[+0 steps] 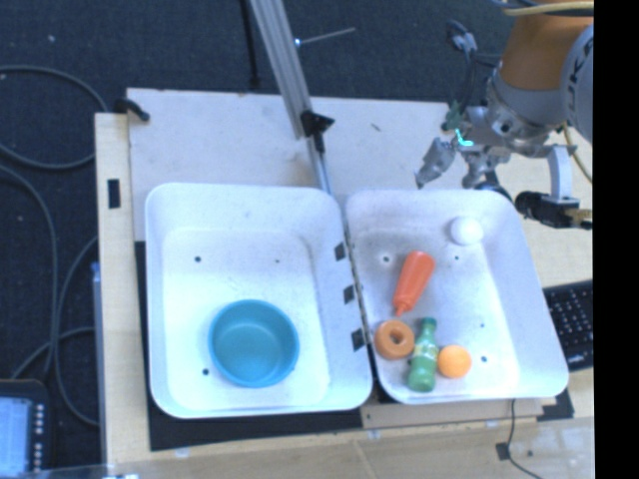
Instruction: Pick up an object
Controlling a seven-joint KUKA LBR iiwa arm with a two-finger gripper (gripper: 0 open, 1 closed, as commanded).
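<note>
The scene is seen from one fixed camera, set above the bench [230,138] and tilted down at a slant. Both white bins are taken in whole: the left bin [180,228] and the right bin [499,297] lie side by side across the middle of the frame. The far edge of the bench is toward the top, the near edge at the bottom. The view is wide enough that dark floor [60,28] is seen beyond the bench, and the arm [539,48] is cut by the upper right corner.
</note>
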